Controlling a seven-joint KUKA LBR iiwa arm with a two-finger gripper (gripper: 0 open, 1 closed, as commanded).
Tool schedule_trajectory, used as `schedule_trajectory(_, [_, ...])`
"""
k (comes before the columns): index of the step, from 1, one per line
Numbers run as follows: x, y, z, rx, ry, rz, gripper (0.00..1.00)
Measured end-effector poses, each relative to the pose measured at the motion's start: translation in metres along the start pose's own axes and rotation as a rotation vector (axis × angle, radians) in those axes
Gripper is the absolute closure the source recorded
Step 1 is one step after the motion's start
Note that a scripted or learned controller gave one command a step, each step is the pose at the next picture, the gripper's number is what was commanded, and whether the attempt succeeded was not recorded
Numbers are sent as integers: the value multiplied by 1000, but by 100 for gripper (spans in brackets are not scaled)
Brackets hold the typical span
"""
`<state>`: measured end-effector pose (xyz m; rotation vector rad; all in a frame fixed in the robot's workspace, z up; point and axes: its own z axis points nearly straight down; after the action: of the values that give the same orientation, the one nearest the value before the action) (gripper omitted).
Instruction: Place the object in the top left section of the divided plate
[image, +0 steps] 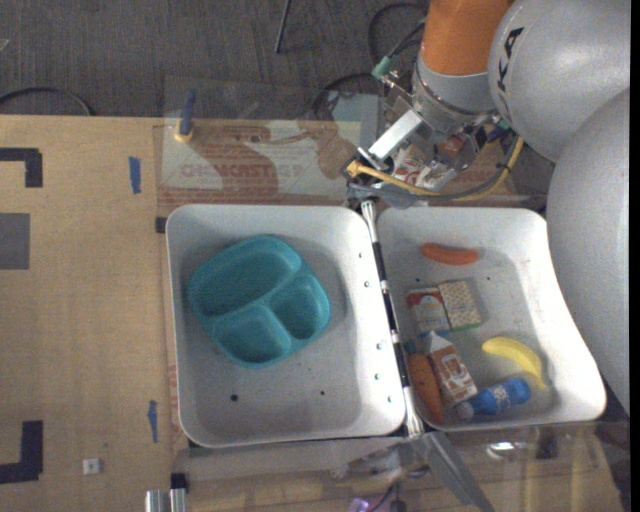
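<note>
A teal divided plate (260, 298) with three sections lies in the left bin (300, 410), toward its back left. The gripper (397, 166) hangs above the back rim where the two bins meet, well right of and behind the plate. A red and white patch (412, 172) shows at the gripper, and I cannot tell whether it is a held object. The grey arm with its orange band (455, 35) comes in from the upper right.
The right bin (560, 300) holds an orange sausage-shaped item (450, 254), two small boxes (445, 307), a banana (515, 360), a blue bottle (500, 397), a carton (453, 373) and a carrot (425, 388). Cardboard (250, 165) lies behind the left bin.
</note>
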<state>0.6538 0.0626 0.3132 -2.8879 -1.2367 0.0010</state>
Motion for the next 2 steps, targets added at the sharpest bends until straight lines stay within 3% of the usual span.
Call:
schedule_trajectory(1, [44,-38,66,3,0,241,100])
schedule_trajectory(2, [39,-45,182,2,1,388,100])
